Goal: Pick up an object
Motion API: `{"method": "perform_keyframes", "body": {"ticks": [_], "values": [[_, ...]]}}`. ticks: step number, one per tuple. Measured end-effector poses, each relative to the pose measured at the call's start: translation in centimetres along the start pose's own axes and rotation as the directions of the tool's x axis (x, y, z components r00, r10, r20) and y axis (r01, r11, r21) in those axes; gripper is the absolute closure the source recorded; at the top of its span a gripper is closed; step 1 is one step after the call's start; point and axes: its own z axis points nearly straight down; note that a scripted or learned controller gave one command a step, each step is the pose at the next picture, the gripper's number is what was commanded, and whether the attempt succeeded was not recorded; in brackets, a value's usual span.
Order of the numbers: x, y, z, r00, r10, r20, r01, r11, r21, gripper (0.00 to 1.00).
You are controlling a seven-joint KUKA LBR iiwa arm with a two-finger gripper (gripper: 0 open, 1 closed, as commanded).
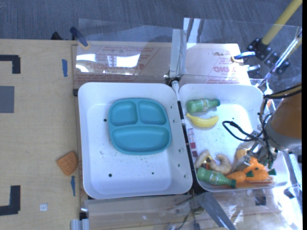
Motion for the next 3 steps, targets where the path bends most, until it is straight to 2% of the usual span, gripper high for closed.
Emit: {"method": "perform_keyframes", "body": {"ticks": [2,3], "values": [[0.7,0.6,0.0,0.991,0.135,0.005,-0.135,0.991,-0.001,0.0],[1.5,1.6,0.0,0.975,0.224,0.005,-0.224,0.975,0.0,0.0]]}}
